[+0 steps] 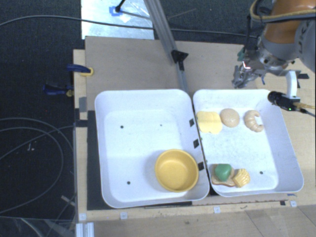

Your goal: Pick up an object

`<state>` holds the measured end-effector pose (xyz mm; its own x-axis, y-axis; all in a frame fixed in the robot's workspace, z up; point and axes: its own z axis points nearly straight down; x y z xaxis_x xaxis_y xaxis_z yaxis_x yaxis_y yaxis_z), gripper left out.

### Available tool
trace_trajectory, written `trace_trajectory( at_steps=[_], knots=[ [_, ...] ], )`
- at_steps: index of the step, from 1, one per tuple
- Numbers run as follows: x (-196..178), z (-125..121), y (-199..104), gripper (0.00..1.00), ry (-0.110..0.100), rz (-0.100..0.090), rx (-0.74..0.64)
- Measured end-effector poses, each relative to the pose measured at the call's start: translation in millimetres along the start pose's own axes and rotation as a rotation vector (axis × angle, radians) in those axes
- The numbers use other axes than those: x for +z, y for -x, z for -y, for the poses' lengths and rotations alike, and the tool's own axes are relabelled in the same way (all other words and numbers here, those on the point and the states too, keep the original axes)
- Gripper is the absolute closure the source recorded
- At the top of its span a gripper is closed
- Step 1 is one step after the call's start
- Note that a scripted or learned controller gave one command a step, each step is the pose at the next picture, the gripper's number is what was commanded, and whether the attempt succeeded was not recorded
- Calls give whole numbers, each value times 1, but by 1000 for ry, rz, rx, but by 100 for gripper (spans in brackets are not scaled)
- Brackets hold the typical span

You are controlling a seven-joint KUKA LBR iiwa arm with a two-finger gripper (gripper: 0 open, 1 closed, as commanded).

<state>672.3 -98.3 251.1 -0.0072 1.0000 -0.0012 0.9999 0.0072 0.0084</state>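
In the right bin (276, 147), along its far side, lie a pale yellow slab (209, 122), a round beige bun (229, 117) and a croissant (254, 120). At its near left corner a green piece (223, 171) rests on a tan slice, with a yellow ridged piece (241, 177) beside it. A yellow bowl (176, 170) sits at the near right of the left bin (123, 132). My gripper (242, 78) hangs above the bench just beyond the right bin's far edge, away from all the objects, with nothing seen in it.
A grey pole (165, 31) slants down from the top to a black clamp near the gap between the bins. A blue and yellow clamp (74, 78) grips the bench's left edge. Cables lie on the dark floor at left.
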Motion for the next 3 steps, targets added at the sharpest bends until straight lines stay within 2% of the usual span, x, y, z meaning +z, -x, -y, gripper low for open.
trace_trajectory(
  at_steps=[1, 3],
  knots=[
    [-40, -2, 0, 100, -1, 0, 0],
    [-16, 1, -84, 100, -7, -2, -2]
  ],
)
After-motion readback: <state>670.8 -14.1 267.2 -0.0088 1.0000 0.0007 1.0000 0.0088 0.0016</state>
